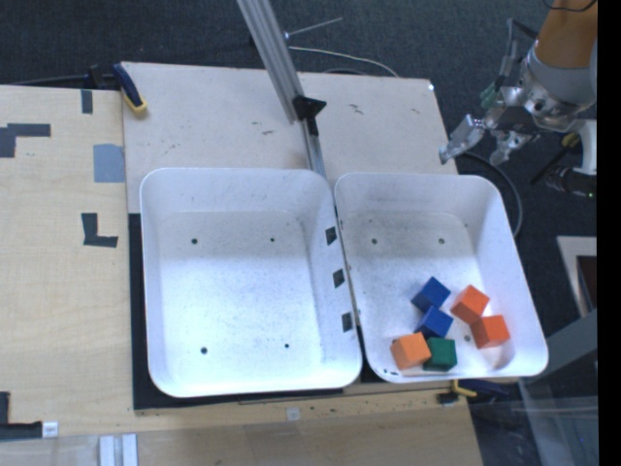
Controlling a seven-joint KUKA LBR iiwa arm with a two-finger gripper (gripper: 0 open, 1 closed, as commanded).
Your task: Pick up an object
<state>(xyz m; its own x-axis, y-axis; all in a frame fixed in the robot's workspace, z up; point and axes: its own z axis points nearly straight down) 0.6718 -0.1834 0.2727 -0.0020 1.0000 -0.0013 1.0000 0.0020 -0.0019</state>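
Six cubes point(448, 326) clustered, no long axis; gripper point(482, 142) spread apart (nothing between).

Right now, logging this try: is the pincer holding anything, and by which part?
Nothing. The pincer hangs open above the right bin's far corner; the blocks lie untouched in its near corner.

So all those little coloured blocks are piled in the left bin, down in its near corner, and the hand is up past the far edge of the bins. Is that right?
Not quite: the camera view shows the blocks in the right bin, not the left bin. The rest holds: they cluster in its near corner, and the hand is beyond the bins' far edge.
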